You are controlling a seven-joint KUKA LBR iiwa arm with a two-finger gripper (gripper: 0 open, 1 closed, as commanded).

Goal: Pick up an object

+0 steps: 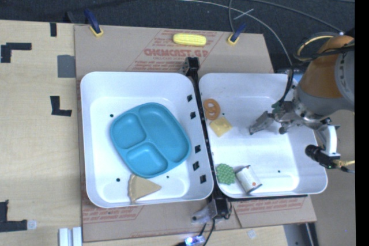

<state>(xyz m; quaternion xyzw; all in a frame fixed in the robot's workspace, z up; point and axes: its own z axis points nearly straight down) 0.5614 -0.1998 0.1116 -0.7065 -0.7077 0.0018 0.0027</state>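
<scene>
Approach step: the tool point(258, 125) hangs over the right bin point(288, 181), nothing seen between its tips; whether they are spread cannot be told. Nearest candidates lie to its left, a yellow block point(221, 127) and a pretzel point(211, 108). The next move probably calls for centring above one, then descending.

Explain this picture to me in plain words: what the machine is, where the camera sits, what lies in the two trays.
One camera looks down at a slant on a bench. The grey arm with an orange band reaches in from the right; its gripper hangs over the right bin. That bin holds a pretzel, a yellow piece, a green item and a small white can. The left bin holds a blue divided plate and a tan wedge. A yellow corn cob lies on the cardboard behind.
</scene>
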